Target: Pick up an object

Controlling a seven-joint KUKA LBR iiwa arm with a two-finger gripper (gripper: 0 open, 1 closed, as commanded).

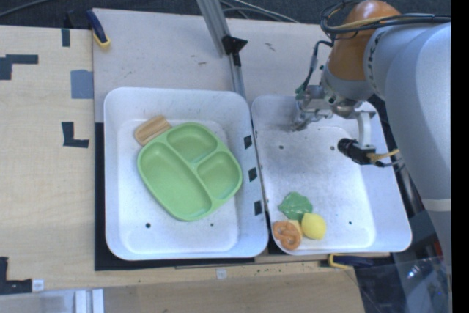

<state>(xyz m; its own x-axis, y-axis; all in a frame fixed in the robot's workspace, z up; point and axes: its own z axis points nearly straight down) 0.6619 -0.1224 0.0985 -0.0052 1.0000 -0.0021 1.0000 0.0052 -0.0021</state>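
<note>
My gripper (301, 121) hangs over the far end of the right bin (381, 227), fingers pointing down near the bin floor, with nothing seen between them. At the bin's near edge lie a green leafy piece (295, 204), a yellow lemon-like object (314, 226) and an orange pretzel-like object (286, 233), close together and well away from the gripper. The left bin (121, 231) holds a green divided plate (189, 169) and a tan bread-like piece (152, 130) at the plate's far left corner.
A slanted metal pole (209, 0) rises behind the bins, ending in a black clamp (233, 45). The grey arm with its orange band (363, 29) covers the right bin's far right side. A black cable connector (353, 150) hangs over the right bin.
</note>
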